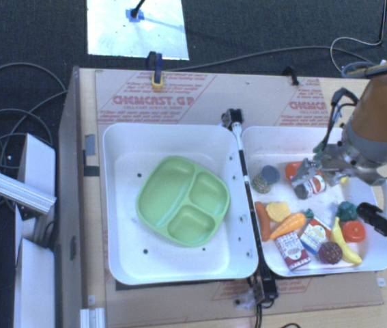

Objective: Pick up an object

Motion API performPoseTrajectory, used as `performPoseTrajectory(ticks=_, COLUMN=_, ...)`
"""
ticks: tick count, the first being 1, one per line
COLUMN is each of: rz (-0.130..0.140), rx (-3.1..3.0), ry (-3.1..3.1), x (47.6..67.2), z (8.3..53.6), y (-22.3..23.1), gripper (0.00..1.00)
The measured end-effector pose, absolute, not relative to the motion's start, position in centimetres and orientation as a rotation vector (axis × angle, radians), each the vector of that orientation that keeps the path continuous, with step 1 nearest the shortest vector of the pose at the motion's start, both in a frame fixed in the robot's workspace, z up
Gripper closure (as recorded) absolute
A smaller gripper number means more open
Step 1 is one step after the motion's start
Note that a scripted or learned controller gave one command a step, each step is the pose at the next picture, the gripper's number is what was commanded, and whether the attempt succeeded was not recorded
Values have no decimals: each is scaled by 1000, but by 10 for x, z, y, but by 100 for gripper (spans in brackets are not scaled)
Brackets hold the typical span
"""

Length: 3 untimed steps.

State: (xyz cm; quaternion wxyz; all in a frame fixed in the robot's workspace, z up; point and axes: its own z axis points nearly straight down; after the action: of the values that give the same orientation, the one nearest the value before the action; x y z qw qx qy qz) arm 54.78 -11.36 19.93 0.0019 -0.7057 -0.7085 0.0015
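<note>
Single fixed camera, high above the counter [200, 91], looking down at a slant, both bins [121, 203] in frame, floor visible beyond, arm [384, 108] entering from the right edge

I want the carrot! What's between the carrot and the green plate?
In the camera view, the bins' white walls and the black strip joining them lie between the green plate and the carrot.
</note>
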Motion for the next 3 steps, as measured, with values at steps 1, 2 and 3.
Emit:
performPoseTrajectory(ticks=1, rz=5, rx=-2213, ry=-2224, x=596, z=130, y=-128, gripper=0)
performPoseTrajectory(ticks=2, rz=3, rx=-2218, ry=-2221, x=613, z=82, y=-147, gripper=0)
performPoseTrajectory(ticks=3, rz=4, rx=-2215, ry=-2220, x=613, z=89, y=-147, gripper=100)
